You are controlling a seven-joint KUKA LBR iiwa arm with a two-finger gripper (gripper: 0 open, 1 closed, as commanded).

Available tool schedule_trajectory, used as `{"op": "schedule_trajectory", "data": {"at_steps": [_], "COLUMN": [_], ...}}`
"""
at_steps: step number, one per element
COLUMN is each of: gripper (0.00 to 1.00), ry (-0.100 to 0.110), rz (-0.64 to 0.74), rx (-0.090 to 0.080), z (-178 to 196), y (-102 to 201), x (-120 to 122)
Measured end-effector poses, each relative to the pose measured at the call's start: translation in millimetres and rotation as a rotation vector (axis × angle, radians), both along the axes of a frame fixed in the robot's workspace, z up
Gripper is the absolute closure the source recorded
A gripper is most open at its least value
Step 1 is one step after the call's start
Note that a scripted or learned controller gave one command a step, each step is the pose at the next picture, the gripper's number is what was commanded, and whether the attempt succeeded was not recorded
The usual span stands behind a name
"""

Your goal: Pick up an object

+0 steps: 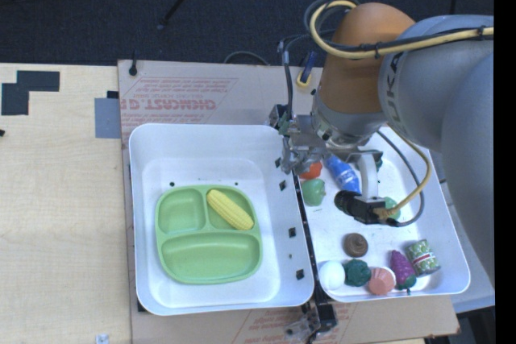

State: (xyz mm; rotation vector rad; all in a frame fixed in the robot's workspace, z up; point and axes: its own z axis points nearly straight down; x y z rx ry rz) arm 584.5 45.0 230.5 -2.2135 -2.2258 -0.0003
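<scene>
My gripper [300,159] hangs low over the left rim of the right bin [451,254], close to the wall between the two bins. Directly beneath it lie a small red-orange object [312,170] and a green object [313,191]; the gripper partly covers the red one. I cannot tell whether it touches either. A blue bottle [343,174] lies just to the right of them. The grey arm with its orange band [363,60] covers the back of the right bin.
The right bin's front holds a brown disc [355,244], a white ball [331,274], a teal lump [357,271], a pink piece [381,280], a purple piece [401,267] and a striped can [422,255]. The left bin [145,149] holds a green divided plate [173,254] bearing a yellow corn cob [230,209].
</scene>
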Motion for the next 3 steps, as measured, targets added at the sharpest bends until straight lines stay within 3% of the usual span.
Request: {"op": "schedule_trajectory", "data": {"at_steps": [1, 2, 3], "gripper": [1.0, 1.0, 1.0], "ry": [0.002, 0.0, 0.004], "rz": [-0.002, -0.004, -0.004], "rx": [-0.001, -0.002, -0.003], "z": [-10.9, -2.5, -5.6], "y": [45.5, 60.1, 71.0], "x": [8.4, 27.4, 12.5]}}
